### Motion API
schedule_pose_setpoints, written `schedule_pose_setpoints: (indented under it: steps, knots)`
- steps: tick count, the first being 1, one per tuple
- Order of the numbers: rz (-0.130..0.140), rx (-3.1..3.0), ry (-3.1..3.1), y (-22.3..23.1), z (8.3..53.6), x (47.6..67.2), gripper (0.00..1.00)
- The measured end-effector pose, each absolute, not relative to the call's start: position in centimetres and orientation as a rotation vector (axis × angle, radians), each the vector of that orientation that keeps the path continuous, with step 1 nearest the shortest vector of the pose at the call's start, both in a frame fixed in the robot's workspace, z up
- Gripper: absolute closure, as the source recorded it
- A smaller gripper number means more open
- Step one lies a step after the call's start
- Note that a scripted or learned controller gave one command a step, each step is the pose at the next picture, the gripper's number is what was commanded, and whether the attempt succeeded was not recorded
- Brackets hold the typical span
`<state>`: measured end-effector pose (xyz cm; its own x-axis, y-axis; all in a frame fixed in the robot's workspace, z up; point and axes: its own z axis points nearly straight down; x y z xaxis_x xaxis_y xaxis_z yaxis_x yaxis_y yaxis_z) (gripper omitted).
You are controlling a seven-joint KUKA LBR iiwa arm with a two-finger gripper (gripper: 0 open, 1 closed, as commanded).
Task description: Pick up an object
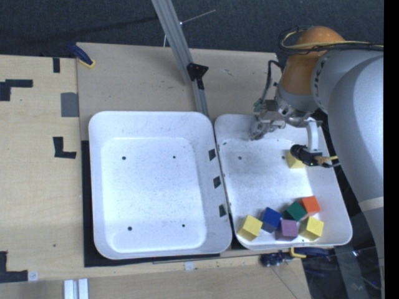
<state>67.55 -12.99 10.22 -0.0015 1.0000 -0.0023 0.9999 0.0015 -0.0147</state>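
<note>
Six small cubes sit in the right bin (pixel 249 167): a yellow cube (pixel 250 227), a blue cube (pixel 271 218), a purple cube (pixel 288 228), a green cube (pixel 295 212), an orange cube (pixel 310 204) and a second yellow cube (pixel 314 228) cluster at its near edge. Another yellow block (pixel 294 160) lies apart, partly hidden by a dark fitting. Over the bin's far corner hangs the hand (pixel 260 129), small and blurred; I cannot tell how it is set. Beside it, the left bin (pixel 149 185) is smooth white plastic with rounded corners, resting on the pale wooden counter (pixel 37 185).
</note>
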Motion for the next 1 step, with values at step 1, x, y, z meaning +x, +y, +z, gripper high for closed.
schedule_pose_setpoints:
  steps: [1]
  knots:
    - [-0.003, -2.222, -2.224, -13.09, 14.49, 67.49, 1.0]
